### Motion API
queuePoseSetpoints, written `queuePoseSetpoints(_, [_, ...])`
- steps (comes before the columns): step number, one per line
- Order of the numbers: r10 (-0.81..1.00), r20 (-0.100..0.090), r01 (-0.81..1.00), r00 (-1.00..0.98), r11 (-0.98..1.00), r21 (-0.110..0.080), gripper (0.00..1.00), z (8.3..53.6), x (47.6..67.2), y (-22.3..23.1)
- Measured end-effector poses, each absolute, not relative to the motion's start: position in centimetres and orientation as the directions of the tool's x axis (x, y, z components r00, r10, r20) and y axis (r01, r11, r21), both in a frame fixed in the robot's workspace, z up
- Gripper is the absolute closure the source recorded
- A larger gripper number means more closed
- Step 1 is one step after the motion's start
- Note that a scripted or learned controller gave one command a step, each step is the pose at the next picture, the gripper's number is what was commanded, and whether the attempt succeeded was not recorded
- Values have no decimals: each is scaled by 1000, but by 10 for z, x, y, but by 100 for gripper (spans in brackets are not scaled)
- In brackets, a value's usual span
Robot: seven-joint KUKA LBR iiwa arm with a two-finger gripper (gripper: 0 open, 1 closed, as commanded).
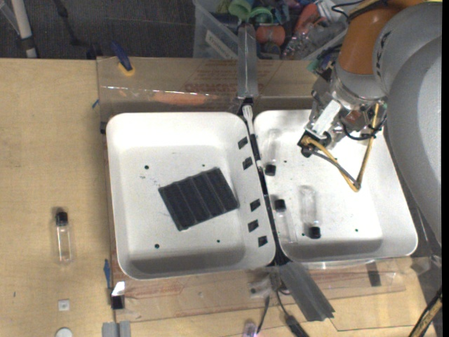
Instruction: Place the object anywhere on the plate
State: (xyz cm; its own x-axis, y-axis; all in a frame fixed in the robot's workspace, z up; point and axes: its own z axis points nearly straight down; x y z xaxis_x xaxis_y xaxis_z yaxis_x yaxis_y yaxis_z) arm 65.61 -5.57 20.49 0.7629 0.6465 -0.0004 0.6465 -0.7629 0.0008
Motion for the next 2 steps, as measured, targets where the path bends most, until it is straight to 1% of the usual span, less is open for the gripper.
queuePoseSetpoints(1, [694,0,694,720,-720,2,100,222,656,-27])
queuePoseSetpoints(2, [696,-1,696,718,-718,2,100,231,657,-26])
